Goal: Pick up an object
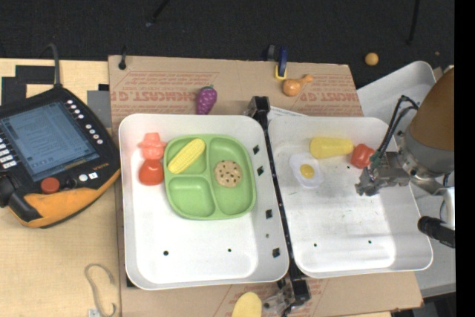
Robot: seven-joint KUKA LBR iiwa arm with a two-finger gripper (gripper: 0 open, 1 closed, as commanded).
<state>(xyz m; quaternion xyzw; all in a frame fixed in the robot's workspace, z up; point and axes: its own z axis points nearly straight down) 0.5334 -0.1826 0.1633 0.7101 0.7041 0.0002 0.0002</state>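
My gripper (368,185) hangs low over the right side of the right bin (349,249), just below a small red object (362,155). Left of that lies a yellow block (331,147), and a toy fried egg (306,172) rests a little farther left. Nothing visible sits under the gripper's tip. In the left bin (193,256) a green divided plate (194,201) carries a corn cob (185,154) and a cookie (228,174). A pink-and-red toy (151,159) stands beside the plate's left edge.
A teach pendant (52,152) lies on the bench at left. On the cardboard behind the bins are purple grapes (206,98), an orange toy fruit (295,85) and a blue clamp (281,64). A yellow lemon (247,304) sits at the front edge.
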